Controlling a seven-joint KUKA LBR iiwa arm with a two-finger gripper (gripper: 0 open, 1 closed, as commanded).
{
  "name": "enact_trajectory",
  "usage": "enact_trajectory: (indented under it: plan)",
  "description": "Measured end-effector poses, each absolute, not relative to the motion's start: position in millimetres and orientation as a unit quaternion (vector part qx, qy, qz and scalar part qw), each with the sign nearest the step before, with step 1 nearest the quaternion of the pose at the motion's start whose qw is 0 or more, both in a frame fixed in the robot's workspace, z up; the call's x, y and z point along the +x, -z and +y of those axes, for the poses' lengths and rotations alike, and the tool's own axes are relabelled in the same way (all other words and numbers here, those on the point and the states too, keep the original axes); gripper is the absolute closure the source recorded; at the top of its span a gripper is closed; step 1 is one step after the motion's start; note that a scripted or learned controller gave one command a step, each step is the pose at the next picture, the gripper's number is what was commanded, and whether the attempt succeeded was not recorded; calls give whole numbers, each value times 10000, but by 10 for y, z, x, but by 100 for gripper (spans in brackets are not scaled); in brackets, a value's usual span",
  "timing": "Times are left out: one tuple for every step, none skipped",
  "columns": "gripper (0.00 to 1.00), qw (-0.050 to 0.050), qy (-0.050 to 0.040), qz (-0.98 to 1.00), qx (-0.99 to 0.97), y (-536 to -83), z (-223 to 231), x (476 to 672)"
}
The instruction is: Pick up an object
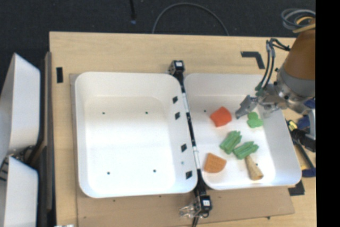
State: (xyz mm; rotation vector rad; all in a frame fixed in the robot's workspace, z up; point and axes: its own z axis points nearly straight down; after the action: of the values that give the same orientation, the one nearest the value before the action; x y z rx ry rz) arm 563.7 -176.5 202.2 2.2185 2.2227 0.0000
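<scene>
Look at the right bin (276, 175) first: everything loose lies in it. The arm (300, 64) comes in from three o'clock, its orange band high at the right edge, and its gripper (252, 108) hangs over the bin's upper right part. You can see one grey finger (244, 107) slanting down toward the bin floor, but the wrist hides the rest, so you cannot tell from here whether the jaws are spread or pressed together, and nothing shows between them.

Just below the gripper, at about five o'clock from it, sits a small green piece (255, 120), touching or nearly touching the gripper in this view; you cannot tell which. At nine o'clock from that piece, near but apart, lies a red block (221, 116). Toward six o'clock from the red block you find two green ridged pieces, the left one (230, 141) and the right one (245, 149), lying just beside each other. An orange wedge (215, 162) rests near the bin's lower left corner, at seven o'clock from the green pair. A tan cork-like peg (254, 168) lies at five o'clock from the right green piece, its top end touching it.

The left bin (79, 130) sits alongside, the two joined by a row of black clips (183, 130) down the middle. Both rest on the wooden counter (117, 50). A black cable (186, 10) loops on the dark floor at twelve o'clock.
</scene>
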Motion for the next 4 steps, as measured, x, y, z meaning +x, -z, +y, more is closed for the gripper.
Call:
enact_trajectory:
  plan:
    - [0, -7, 8, 7086, 7056, -955, -1440, 5794]
    - [0, 6, -8, 7074, 7068, -1013, -1337, 6046]
    - [100, 21, -19, 7072, 7070, -1128, -1349, 6055]
    - [100, 42, -45, 7103, 7039, -2080, -715, 6237]
